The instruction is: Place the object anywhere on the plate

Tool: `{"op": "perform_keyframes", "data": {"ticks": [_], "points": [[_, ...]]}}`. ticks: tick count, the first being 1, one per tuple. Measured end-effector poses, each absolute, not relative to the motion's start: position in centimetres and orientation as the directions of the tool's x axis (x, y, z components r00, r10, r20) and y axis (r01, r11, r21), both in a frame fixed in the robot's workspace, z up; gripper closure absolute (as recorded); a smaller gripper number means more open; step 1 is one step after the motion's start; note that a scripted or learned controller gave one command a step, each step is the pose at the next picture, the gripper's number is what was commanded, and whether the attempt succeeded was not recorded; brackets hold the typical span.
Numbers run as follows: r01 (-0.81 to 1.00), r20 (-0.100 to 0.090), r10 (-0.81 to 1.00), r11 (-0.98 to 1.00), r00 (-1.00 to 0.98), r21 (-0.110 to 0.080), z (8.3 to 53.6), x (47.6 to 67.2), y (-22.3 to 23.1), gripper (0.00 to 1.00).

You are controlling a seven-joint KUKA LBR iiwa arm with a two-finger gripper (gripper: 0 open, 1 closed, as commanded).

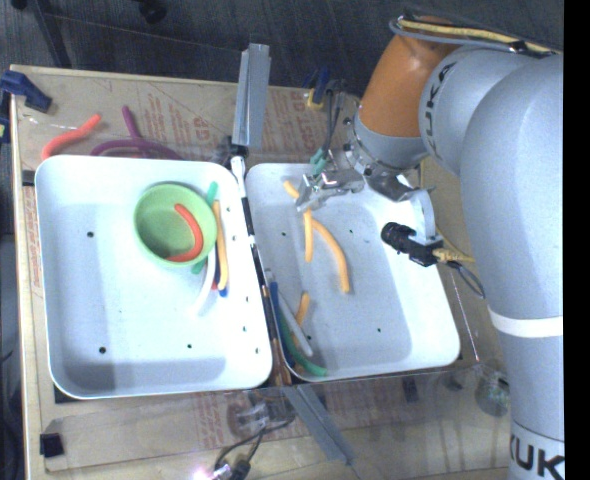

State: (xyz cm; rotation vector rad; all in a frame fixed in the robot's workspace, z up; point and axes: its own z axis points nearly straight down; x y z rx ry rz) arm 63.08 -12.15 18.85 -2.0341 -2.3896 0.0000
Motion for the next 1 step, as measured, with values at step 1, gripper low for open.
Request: {"op": "perform_keyframes", "data": {"ticks": [1], "points": [[0.987,0.002,0.987,0.16,-0.16,-0.002,18.86,63.09,-12.16,0.0]]}}
